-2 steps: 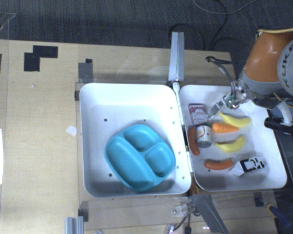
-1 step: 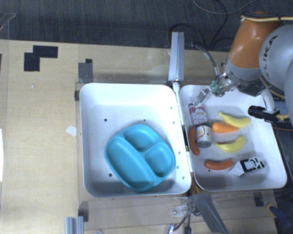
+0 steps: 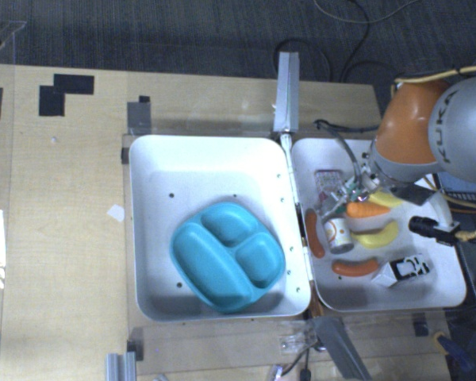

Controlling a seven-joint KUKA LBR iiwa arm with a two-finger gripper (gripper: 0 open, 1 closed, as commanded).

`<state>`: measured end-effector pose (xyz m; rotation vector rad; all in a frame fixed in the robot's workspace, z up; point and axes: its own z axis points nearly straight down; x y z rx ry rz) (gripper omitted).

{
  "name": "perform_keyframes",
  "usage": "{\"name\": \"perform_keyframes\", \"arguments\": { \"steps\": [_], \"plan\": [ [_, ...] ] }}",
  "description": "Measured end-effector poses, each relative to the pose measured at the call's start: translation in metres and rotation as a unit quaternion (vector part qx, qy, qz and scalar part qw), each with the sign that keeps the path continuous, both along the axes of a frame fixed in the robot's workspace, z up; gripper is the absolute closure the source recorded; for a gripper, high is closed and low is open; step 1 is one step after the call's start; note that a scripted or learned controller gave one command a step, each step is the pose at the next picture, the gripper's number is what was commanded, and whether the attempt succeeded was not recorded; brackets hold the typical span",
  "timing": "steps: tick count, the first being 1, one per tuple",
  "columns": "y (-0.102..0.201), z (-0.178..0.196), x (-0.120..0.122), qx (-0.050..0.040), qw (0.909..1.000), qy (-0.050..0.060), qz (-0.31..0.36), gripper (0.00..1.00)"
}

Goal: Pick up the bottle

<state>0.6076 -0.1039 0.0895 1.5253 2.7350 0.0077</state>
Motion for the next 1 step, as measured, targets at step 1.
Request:
{"name": "perform_keyframes", "arguments": {
  "steps": [1],
  "plan": [
    [0.0503, 0.0983, 0.049, 0.0004, 0.9997, 0.0, -0.026, 0.0]
  ]
}}
